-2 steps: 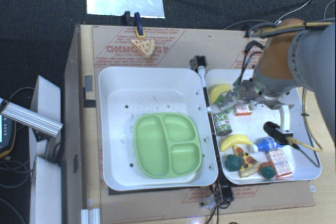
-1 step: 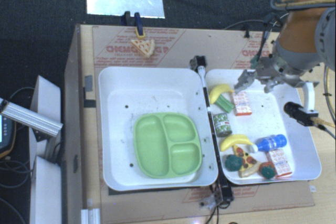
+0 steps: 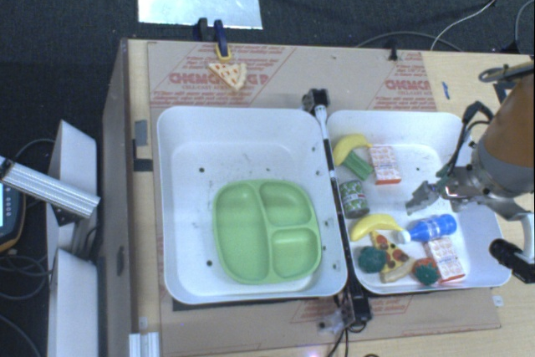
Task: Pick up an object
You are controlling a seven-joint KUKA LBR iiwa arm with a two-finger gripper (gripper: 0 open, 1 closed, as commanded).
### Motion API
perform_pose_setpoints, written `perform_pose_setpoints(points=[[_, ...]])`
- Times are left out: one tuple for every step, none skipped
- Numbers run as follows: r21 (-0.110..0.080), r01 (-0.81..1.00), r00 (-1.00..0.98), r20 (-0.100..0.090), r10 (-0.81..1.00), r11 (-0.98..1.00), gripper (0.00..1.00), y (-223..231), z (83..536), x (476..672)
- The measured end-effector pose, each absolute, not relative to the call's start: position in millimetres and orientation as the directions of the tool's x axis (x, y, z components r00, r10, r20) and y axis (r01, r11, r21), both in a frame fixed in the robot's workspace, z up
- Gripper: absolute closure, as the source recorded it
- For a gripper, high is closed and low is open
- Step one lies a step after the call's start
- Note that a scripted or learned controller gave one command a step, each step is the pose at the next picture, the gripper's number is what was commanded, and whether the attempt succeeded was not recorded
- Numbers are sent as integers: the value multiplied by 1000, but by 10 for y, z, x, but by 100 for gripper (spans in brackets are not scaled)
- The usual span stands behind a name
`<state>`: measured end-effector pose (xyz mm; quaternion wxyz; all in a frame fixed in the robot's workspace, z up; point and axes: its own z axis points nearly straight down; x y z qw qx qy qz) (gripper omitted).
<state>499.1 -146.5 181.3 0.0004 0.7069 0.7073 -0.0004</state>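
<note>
The nearest candidate I see is the small blue bottle (image 3: 434, 227) lying on its side in the right bin (image 3: 393, 123), just below the gripper (image 3: 420, 196). I judge it light, rigid and slick, likely to roll, so I would close across its round body near the middle rather than at the pale cap end. I cannot tell how the gripper stands; it hovers over bare bin floor with nothing visibly in it. Around the bottle lie a red-and-white carton (image 3: 448, 257), a toy pizza slice (image 3: 391, 257) and a toy banana (image 3: 376, 224) touching its cap end. Farther up sit a second banana (image 3: 349, 147) and a small can (image 3: 353, 198). The left bin (image 3: 180, 180) holds a green divided tray (image 3: 267, 230).
</note>
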Motion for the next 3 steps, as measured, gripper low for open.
perform_pose_setpoints(points=[[2, 1000, -4, 1, 1000, 4, 0, -896, 1809, 5525], [2, 1000, -1, -1, 1000, 1, 0, -1359, 845, 5801], [2, 1000, -4, 0, 1000, 4, 0, -1137, 849, 6050]])
